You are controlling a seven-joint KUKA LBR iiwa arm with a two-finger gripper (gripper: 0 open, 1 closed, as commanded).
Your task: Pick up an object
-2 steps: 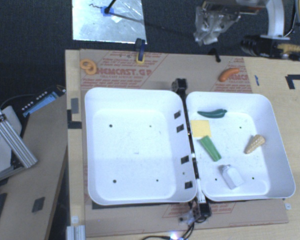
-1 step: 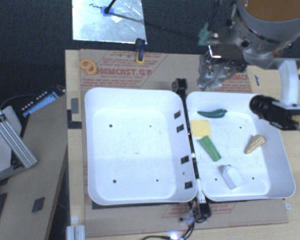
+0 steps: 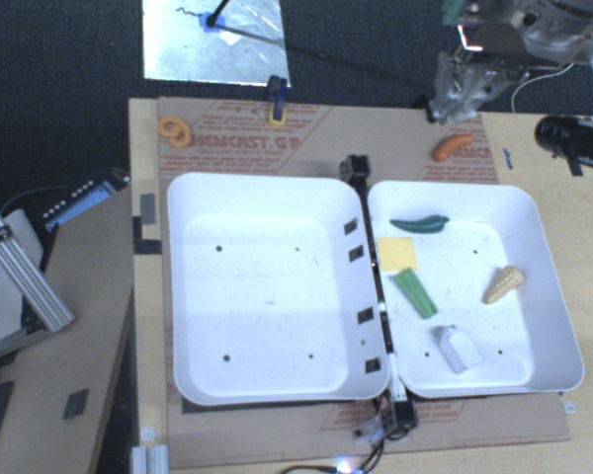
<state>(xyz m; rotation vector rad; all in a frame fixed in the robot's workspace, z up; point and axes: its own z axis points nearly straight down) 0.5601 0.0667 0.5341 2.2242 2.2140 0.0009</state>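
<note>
The right bin [image 3: 544,265] holds a dark green pepper [image 3: 421,224], a yellow square block [image 3: 395,255], a green stick-shaped piece [image 3: 414,292], a tan corn cob [image 3: 503,284] and a small white bottle [image 3: 456,350]. My gripper [image 3: 445,113] hangs beyond the far edge of the right bin, above the cardboard at the back. It is well away from every object in the bin. Nothing shows between its fingertips.
The left bin [image 3: 178,294] lies beside the right one, joined by a black hinge strip [image 3: 368,265]. An orange sausage-like toy [image 3: 452,147] rests on the cardboard just behind the right bin. An orange ring [image 3: 174,130] and a yellow clamp [image 3: 276,102] sit at the back left.
</note>
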